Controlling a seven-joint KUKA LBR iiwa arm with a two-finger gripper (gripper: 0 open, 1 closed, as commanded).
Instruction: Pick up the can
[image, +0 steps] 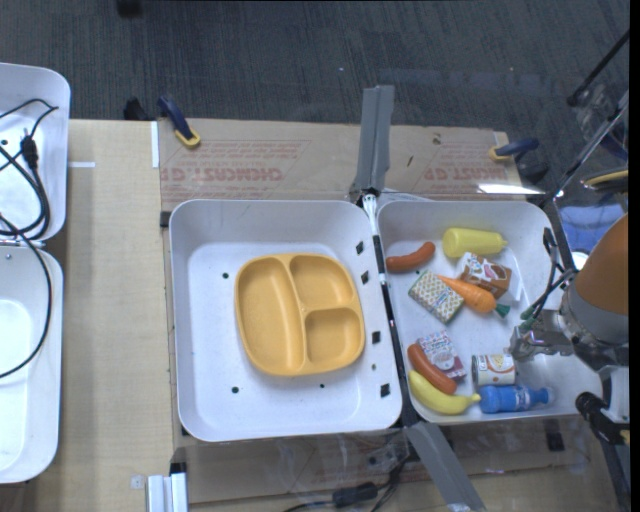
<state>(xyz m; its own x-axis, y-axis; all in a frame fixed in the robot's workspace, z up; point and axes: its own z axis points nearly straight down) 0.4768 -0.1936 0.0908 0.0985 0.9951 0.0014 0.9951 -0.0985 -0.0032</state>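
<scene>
The can (493, 369) is small, with a white and red label, and lies in the right bin (545, 215) near its front right corner. It rests between a blue bottle (513, 398) in front and a red sausage (430, 366) to its left. My gripper (530, 339) hangs just behind and to the right of the can, close above it, on the grey arm with its orange band (608, 282). Nothing is visibly held in it.
The right bin also holds a banana (441, 394), a carrot (472, 293), a checkered box (435, 296), a yellow bottle (473, 241), a second sausage (410, 257) and small packets. A yellow divided plate (300, 312) lies in the left bin (200, 300).
</scene>
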